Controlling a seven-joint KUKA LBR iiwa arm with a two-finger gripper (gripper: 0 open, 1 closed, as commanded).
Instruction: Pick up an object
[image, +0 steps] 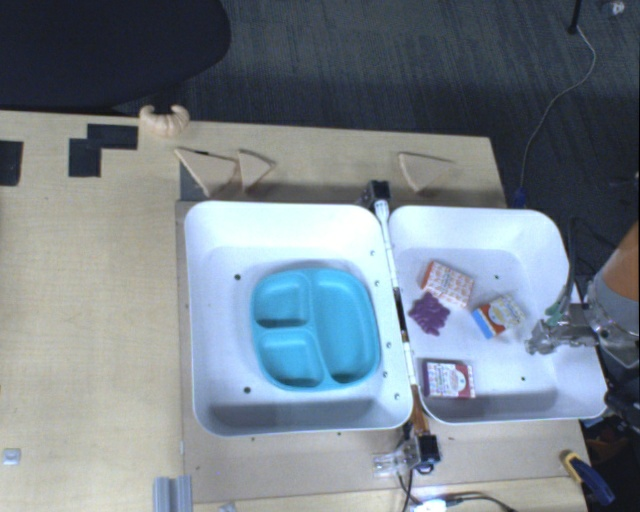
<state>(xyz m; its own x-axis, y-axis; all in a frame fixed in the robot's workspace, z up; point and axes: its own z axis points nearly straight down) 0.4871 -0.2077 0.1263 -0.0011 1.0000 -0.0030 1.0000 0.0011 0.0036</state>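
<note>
Left bin (205, 300): holds a blue divided tray (315, 327).
Right bin (540, 235): patterned packet (447, 284), purple cluster (431, 314), small wrapped item (499, 315), dark red packet (448, 379).
Fingers (547, 337): at the right bin's right edge, holding nothing; spread unclear.

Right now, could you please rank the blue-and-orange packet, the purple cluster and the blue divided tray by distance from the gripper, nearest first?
From the gripper at the right bin's right edge:
1. Blue-and-orange packet, right bin, just beside it.
2. Purple cluster, right bin's left part.
3. Blue divided tray, in the left bin.
</note>
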